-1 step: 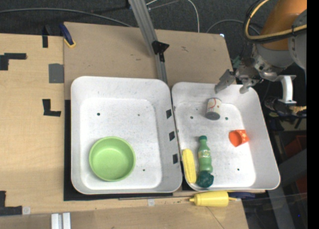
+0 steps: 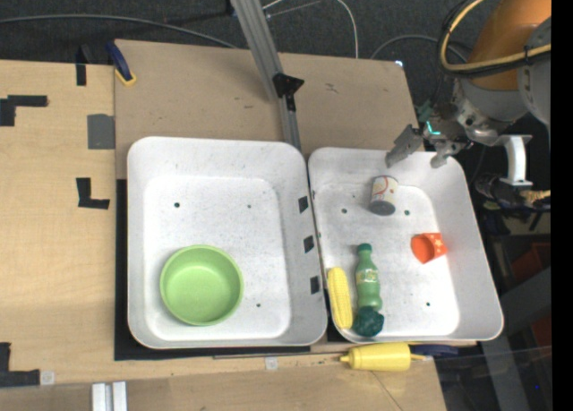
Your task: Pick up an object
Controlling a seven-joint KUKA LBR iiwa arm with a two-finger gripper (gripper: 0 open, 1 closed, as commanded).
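Jaws spread and gripping nothing, the gripper [image 2: 419, 149] is hovering beside the tipped cup [image 2: 383, 193], which risks rolling from a glancing touch.

Green bowl [image 2: 201, 285], orange block [image 2: 428, 247], yellow corn [image 2: 339, 296], green bottle [image 2: 365, 278].
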